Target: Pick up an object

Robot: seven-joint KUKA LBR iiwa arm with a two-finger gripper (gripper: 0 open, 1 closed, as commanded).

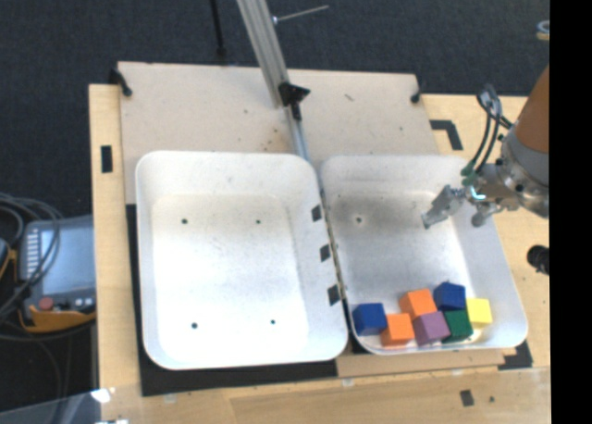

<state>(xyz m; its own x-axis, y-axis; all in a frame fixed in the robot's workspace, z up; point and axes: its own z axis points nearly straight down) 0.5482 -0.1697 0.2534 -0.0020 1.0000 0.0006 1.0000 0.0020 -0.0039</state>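
Even, moderately bright overhead light, soft grey shadow on the right bin's floor (388, 214), slightly soft focus

A dark grey carpeted floor (111, 6) surrounds a pale wooden desk (106, 228), which carries a lighter board (213, 107) toward its far edge. A slanted aluminium rail (254, 15) rises from the board's far middle. Off the desk's left edge sit black cables (17, 214) and a small grey control pendant (57, 260).
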